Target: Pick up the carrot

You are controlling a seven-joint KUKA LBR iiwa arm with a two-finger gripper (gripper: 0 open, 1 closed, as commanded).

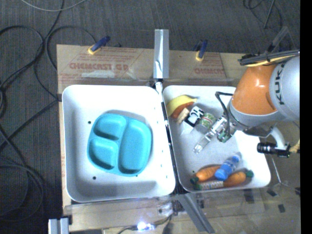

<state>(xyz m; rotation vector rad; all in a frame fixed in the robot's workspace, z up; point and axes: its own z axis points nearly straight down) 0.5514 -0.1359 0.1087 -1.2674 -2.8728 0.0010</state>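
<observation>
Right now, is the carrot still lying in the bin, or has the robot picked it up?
Lying in the bin. The carrot rests flat by the right bin's near wall, under a small blue bottle. The gripper is apart from it.

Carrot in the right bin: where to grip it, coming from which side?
Judging from the camera view, take the carrot at its exposed right end, from above, fingers across its width. It lies flat along the near wall of the right bin, and a blue bottle overlaps its middle. The gripper hovers further up.

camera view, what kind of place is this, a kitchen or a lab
Likely a robotics lab bench, not a kitchen: a KUKA arm over two white bins, boards held by clamps, loose cables on carpet.
</observation>
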